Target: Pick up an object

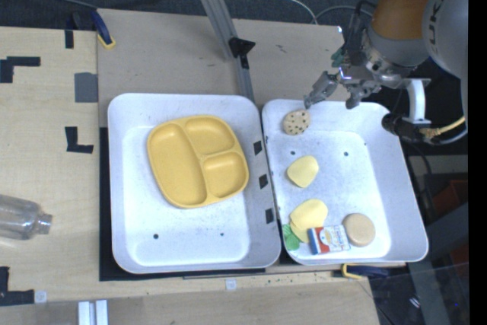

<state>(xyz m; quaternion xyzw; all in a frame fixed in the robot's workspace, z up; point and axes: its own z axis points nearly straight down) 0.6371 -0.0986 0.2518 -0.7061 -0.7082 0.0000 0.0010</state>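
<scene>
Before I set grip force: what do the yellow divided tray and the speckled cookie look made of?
Yellow divided tray: seemingly hard moulded plastic, matte, with smooth rounded compartment walls. Speckled cookie: tan with dark specks, probably a plastic or rubber toy; its texture is too small to tell.

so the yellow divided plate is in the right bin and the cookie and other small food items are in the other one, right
Not quite. The camera view shows the yellow divided plate in the left bin. The cookie and the other small food items lie in the right bin, so the two bins are swapped in your statement.
</scene>
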